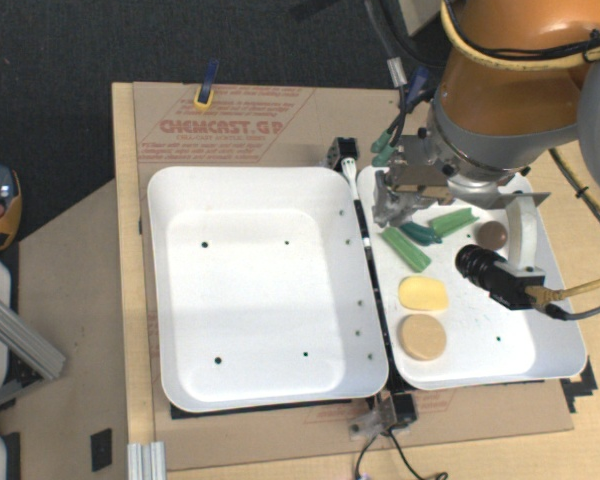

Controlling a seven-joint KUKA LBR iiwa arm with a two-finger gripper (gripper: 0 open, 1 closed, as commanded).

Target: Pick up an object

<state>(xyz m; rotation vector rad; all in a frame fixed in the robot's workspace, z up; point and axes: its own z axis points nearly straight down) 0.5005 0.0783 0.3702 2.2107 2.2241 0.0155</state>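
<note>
While my pincer hangs over the right bin's far end (apart or together, I cannot tell), contents there: green sticks, flat, just beneath me; yellow oval, smooth; tan disc; brown round piece.

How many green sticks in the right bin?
3, clustered near the arm: green stick by the bin's left wall, teal stick just behind it, light green stick further right. The arm may hide more.
</note>
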